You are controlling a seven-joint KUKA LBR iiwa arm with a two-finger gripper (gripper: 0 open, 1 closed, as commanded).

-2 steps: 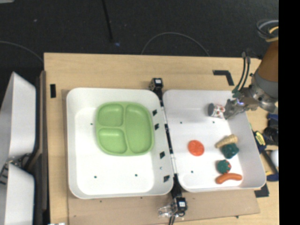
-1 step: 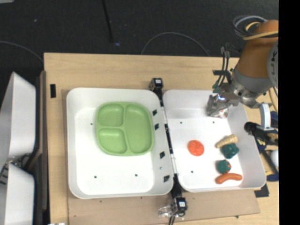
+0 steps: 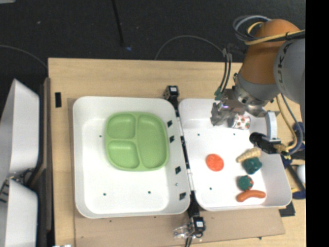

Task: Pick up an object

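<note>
My gripper (image 3: 222, 116) hangs over the far part of the right bin (image 3: 201, 192), pointing down. A small white thing with red specks (image 3: 241, 121) sits just to its right. Nearer the front lie an orange round piece (image 3: 215, 162), a tan piece (image 3: 248, 155), a teal piece (image 3: 252, 164), a green piece (image 3: 245, 181) and an orange sausage shape (image 3: 250, 194). All of these lie apart from the gripper, toward the bin's front right.
The left bin (image 3: 87, 189) holds a green divided plate (image 3: 136, 140). A ridge with black clips (image 3: 181, 153) separates the two bins. The wooden bench (image 3: 61, 81) surrounds them, and the grey arm (image 3: 262, 71) reaches in from the upper right.
</note>
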